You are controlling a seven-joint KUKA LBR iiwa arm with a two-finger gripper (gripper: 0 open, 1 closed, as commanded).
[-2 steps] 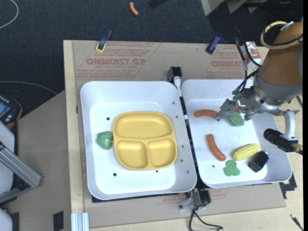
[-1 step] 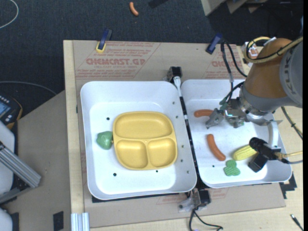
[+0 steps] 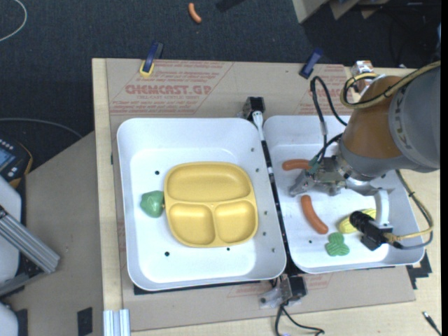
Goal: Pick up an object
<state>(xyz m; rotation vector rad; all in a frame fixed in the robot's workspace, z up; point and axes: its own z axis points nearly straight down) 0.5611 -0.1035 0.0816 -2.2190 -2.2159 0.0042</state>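
Note:
In the right bin (image 3: pixel 294 135), my gripper (image 3: pixel 316 182) hangs low over the left half, reached in from the right. Just behind it, an orange sausage (image 3: pixel 297 164) lies near the bin's back left. A second orange sausage (image 3: pixel 313 214) lies slanted just in front of the gripper. A green toy piece (image 3: pixel 337 245) sits near the front wall, and a yellow piece (image 3: pixel 348 223) lies beside it, partly under the arm's black fitting. Nothing shows as held.
The left bin (image 3: pixel 140 135) holds a yellow three-compartment plate (image 3: pixel 210 203) and a small green object (image 3: pixel 152 203) at the plate's left. The arm's body (image 3: pixel 392 128) covers the right bin's right half. Cables run along the bin's back and front.

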